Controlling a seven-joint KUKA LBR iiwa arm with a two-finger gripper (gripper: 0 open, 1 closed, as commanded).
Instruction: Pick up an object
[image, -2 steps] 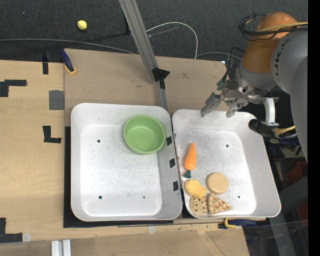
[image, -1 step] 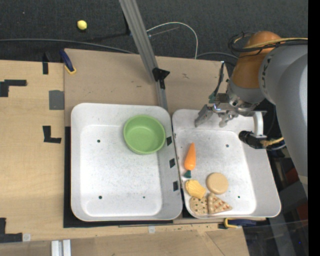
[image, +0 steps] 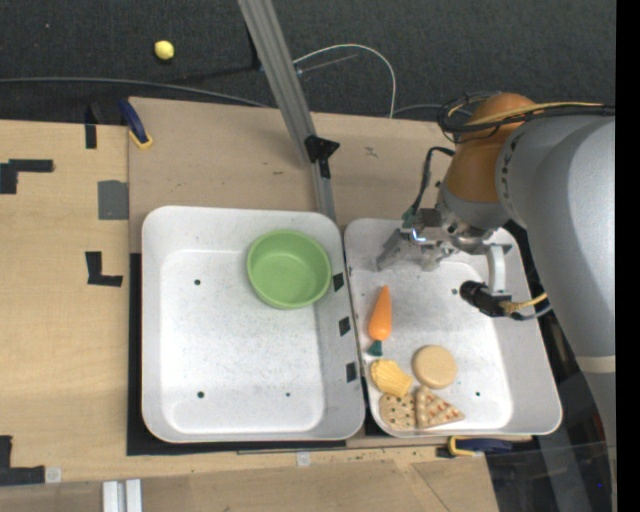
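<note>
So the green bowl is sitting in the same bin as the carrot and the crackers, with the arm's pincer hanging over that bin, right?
Not quite. The camera view shows the green bowl in the left bin, apart from the food. The carrot and the crackers lie in the right bin, and the pincer does hang over that right bin's far end.

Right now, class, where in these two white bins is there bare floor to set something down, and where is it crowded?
Left white bin: bare everywhere below and left of the round green bowl. Right white bin: a bare strip right of the orange toy carrot. Crowded: its lower-left corner, with the round tan biscuit and yellow corn piece, and under the gripper.
</note>
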